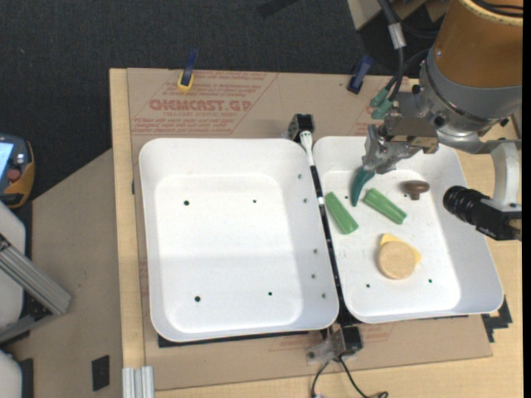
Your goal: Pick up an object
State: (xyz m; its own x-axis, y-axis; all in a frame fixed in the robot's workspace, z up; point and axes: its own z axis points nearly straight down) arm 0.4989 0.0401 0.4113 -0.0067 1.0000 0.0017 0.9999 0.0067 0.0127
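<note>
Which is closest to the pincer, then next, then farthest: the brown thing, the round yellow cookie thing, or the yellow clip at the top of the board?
Measured from the pincer in the camera view:
1. Brown thing, just beside it in the right bin.
2. Round yellow cookie thing, lower down in the same bin.
3. Yellow clip, far off at the board's top edge, beyond the left bin.

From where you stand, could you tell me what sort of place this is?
Probably a robotics lab's grasp-testing bench: two white bins clipped together on a cardboard sheet, small test pieces like a green block, and the arm's hand over them.
</note>
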